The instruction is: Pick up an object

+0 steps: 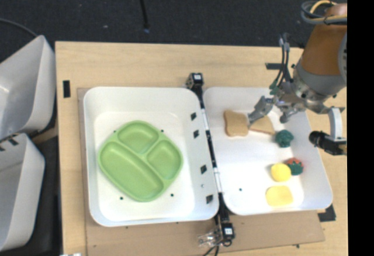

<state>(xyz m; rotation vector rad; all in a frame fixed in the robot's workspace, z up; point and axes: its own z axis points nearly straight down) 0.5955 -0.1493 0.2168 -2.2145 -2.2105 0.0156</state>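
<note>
On the tabletop, the left bin carries a green divided plate, while the hand hangs over the right bin beside a tan slice, a dark green piece and two yellow pieces.

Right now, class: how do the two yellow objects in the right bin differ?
The upper yellow object is rounder and smaller, and touches a small red-and-green item. The lower yellow object is flatter, squarer and paler, and lies alone nearer the bin's front rim. Both are yellow and lie apart from the gripper.
</note>
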